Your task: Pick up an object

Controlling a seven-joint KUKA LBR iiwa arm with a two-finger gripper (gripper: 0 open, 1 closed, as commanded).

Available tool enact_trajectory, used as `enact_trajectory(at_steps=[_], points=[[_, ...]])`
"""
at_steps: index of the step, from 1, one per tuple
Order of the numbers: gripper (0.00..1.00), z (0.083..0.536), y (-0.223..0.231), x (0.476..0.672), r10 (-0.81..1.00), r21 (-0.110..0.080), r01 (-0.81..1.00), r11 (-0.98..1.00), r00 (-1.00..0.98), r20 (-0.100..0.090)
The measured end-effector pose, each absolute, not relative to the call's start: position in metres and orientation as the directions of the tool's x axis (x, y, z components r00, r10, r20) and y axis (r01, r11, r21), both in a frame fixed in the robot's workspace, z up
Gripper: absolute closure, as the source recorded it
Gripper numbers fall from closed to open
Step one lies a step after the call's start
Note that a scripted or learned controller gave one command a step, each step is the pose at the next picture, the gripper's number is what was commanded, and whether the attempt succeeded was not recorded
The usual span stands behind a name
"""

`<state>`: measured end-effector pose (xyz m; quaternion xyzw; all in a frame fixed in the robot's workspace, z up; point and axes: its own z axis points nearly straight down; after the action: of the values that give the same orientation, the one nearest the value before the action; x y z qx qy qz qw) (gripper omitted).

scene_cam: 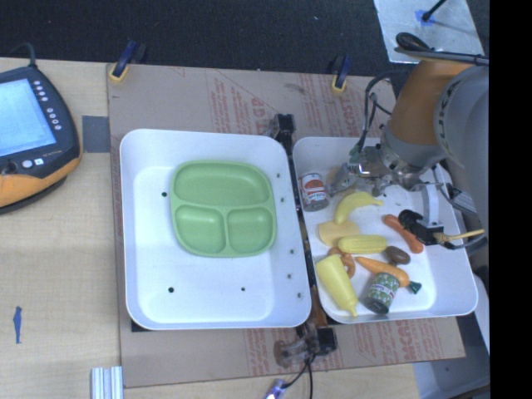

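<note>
Claw [359,175] low over far end of right bin [453,299], just above a banana [352,205]; open or closed, cannot tell. Nearest, a green-labelled can [382,293] and yellow squash [337,283]; then carrot [381,267], corn cob [362,244]. Left bin [141,223]: green divided plate [223,208].

light: bright, even | shadows: soft | focus: slightly soft overall
</note>
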<state>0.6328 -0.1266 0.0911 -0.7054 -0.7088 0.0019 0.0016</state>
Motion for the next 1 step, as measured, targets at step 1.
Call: enact_trajectory(at_steps=[1], points=[[0.00,0.0925,-0.1014,0.5694,1.000,-0.003,1.000,0.001,-0.001,-0.007]])
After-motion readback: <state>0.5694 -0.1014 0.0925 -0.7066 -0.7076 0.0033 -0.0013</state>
